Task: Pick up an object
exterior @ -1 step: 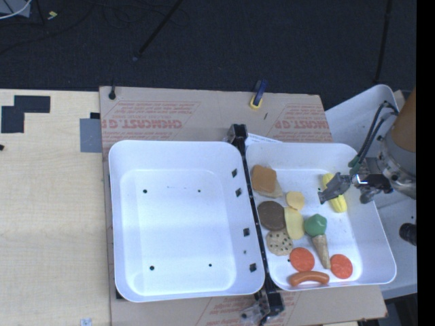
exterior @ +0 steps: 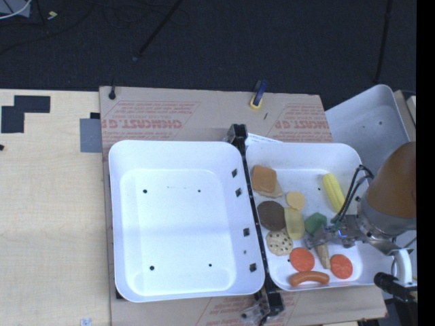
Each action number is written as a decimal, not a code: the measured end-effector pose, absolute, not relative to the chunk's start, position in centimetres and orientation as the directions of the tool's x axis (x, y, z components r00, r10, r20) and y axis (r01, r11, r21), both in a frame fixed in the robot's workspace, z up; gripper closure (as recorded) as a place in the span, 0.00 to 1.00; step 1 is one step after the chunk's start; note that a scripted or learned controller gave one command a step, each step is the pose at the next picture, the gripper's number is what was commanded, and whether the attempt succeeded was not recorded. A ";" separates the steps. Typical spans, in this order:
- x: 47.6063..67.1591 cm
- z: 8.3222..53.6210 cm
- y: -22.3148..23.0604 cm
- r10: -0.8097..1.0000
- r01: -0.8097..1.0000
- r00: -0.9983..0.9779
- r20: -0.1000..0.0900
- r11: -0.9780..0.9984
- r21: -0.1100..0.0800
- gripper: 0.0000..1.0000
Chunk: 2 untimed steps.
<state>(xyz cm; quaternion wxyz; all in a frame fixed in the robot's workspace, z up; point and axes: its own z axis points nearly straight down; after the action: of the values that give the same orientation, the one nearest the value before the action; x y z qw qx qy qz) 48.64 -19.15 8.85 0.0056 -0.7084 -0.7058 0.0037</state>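
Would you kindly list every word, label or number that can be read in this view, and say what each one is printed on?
Red print on the cardboard sheet behind the left bin: seen upside down and blurred, so I cannot read it with confidence.
Red print on the same cardboard behind the right bin: likewise upside down and blurred.
Red print on the cardboard's front edge: too small to read.
The toy food bears no readable text.

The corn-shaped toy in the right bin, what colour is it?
Yellow: the corn lies near the right bin's far side in the camera view.
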 end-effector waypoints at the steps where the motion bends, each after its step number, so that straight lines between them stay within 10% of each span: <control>1: 53.3 8.7 -12.2 1.000 1.000 -0.005 0.002 0.005 -0.001 0.00; 2: 53.2 9.8 -12.6 1.000 1.000 0.005 0.001 -0.005 -0.002 1.00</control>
<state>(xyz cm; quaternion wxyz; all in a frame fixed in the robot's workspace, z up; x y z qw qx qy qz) 53.19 -12.57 9.82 0.0012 -0.7087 -0.7055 0.0003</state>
